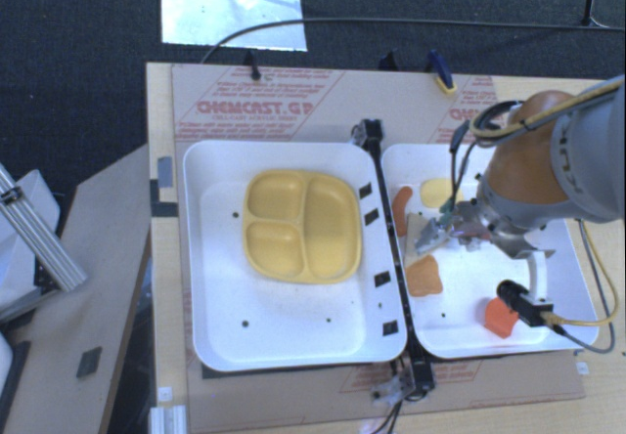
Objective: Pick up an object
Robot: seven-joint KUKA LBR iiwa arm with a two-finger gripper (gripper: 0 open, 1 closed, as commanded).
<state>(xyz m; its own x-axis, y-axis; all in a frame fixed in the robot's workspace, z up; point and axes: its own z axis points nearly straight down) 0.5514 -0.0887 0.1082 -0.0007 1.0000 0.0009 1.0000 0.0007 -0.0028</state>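
Orange chunk in right bin, end effector just above; grip state unclear. Next: lower, pinch.

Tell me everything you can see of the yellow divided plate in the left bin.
The yellow plate is a rounded-square tray, plastic by its look, pale yellow and matte. Raised ridges split it into three compartments. It lies flat and upright on the floor of the left bin, roughly central, slightly rotated, clear of the walls. Nothing rests in it.

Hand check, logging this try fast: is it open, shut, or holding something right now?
Hand: low in the right bin, among the food pieces; whether it is open, shut or holding anything cannot be told.
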